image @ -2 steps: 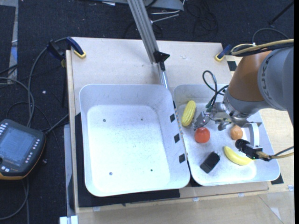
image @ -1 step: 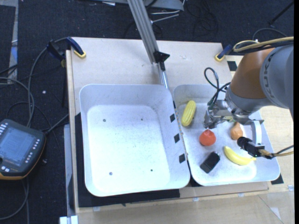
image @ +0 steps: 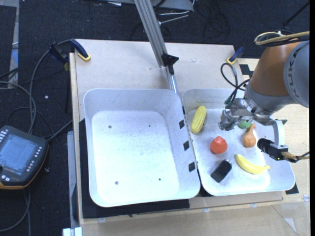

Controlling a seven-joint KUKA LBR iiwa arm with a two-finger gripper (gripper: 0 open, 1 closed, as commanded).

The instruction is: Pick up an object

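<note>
We count two white bins: the left bin [image: 133, 151] and the right bin [image: 280, 183]. In the right one we see five loose things: one corn cob [image: 199, 119], one tomato [image: 219, 145], one banana [image: 251, 164], one black block [image: 221, 170] and one orange pear [image: 249, 138] with a narrow neck. The gripper [image: 228, 120] hovers over the far part, between cob and pear; we cannot tell how it is set.

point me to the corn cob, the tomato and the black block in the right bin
corn cob [image: 198, 119], camera view, middle of the yellow cob.
tomato [image: 219, 145], camera view, centre of its red top.
black block [image: 221, 170], camera view, middle of its upper face.
</note>
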